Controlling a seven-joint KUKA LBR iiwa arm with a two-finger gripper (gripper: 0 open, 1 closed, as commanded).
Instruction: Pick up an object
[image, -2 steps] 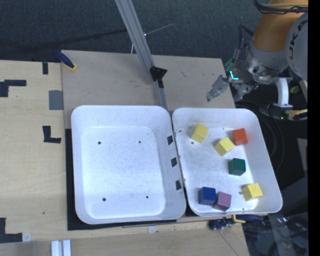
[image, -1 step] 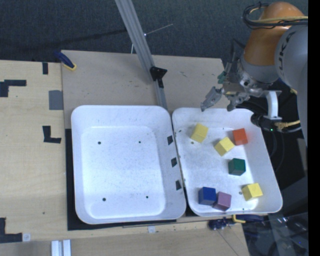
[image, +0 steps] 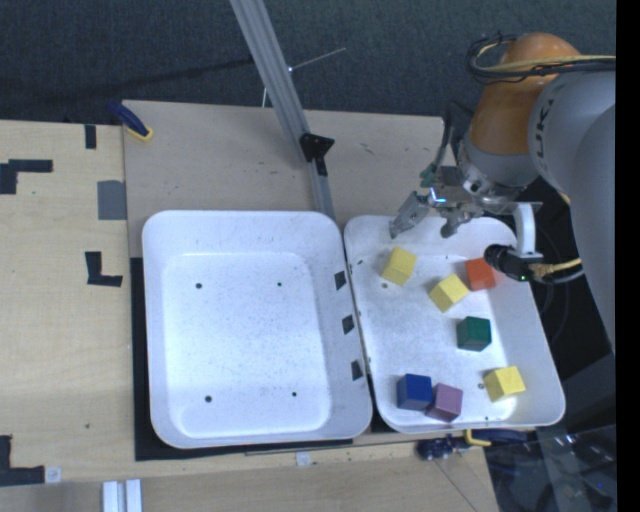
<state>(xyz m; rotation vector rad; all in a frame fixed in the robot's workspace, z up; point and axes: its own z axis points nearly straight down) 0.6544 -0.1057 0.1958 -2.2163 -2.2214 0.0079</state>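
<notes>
Item: gripper (image: 432, 218), two-fingered, carried on the grey arm (image: 570, 120) with the orange band (image: 515, 100) above the wrist, entered from the right of the view. It is placed over the far end of the right bin (image: 540, 340). Its two fingers are seen spread wide, one tip toward the bin's near-left, the other toward the right, and nothing is held between them. Contents of the right bin: a yellow cube (image: 398, 266) at the far left; a second yellow cube (image: 449, 292) near the middle; an orange cube (image: 480, 274) just beside it on the right; a green cube (image: 474, 333) lower down; a third yellow cube (image: 504, 382) near the bottom right corner; a blue cube (image: 414, 390) and a purple cube (image: 446, 401) touching one another at the bottom. The left bin (image: 160, 250) is listed alongside on the surface (image: 60, 330). Governing relation: the first yellow cube is judged the nearest candidate, lying just below and slightly left of the gripper in the view, apart from its neighbours and set a little askew to the bin wall. No long axis is offered by a cube; the fingers are best squared to a pair of its flat faces. A short shift toward the near-left followed by a descent is judged sufficient. The orange cube lies to the lower right, close to the second yellow cube, and is the more crowded choice.
</notes>
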